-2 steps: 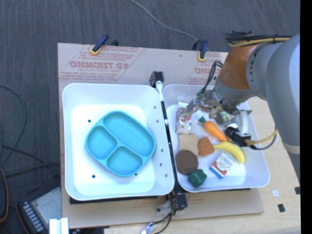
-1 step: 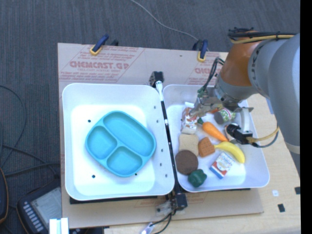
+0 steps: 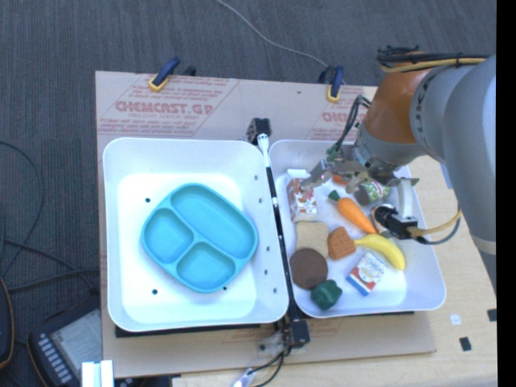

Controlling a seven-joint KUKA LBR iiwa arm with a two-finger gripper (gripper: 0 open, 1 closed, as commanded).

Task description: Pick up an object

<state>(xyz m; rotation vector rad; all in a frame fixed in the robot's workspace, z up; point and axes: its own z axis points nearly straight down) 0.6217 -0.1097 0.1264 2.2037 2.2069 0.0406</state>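
Dark grey carpet surrounds the bench point(image 3: 201, 111), where the gripper point(image 3: 345, 166) hangs low at the right bin's point(image 3: 427, 289) far edge, its fingers' spread impossible to tell, just beside a carrot point(image 3: 353, 214) and banana point(image 3: 384, 249) among toy food.

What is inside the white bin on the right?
The right bin holds toy food: a carrot, banana, brown cookie, green pepper, small carton and snack packet. The arm covers the bin's far corner, hiding whatever lies beneath.
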